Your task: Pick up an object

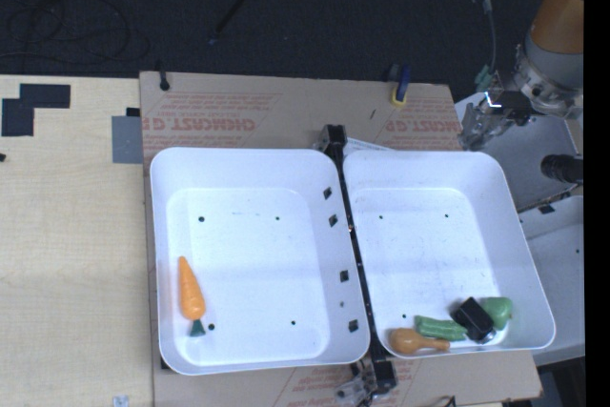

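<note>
Grey arm [551, 71], orange band [558, 10]

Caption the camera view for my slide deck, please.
Grey arm's gripper hovers beyond two white bins: orange toy carrot left, green, black, tan items right.

The left bin [243, 169] has a wide bare floor; its one obstacle is a carrot [190, 291] lying by the left wall near the front left corner, close enough to crowd a finger on that side. The right bin [429, 172] is open across its back and middle. Its front right corner is crowded: a green piece [440, 328], a black block [473, 318], a green lump [498, 309] and an orange pear shape [415, 341] lie bunched together against the front wall. The black divider [347, 243] runs between the bins. The arm [553, 24] hangs beyond the right bin's back right corner.
</note>
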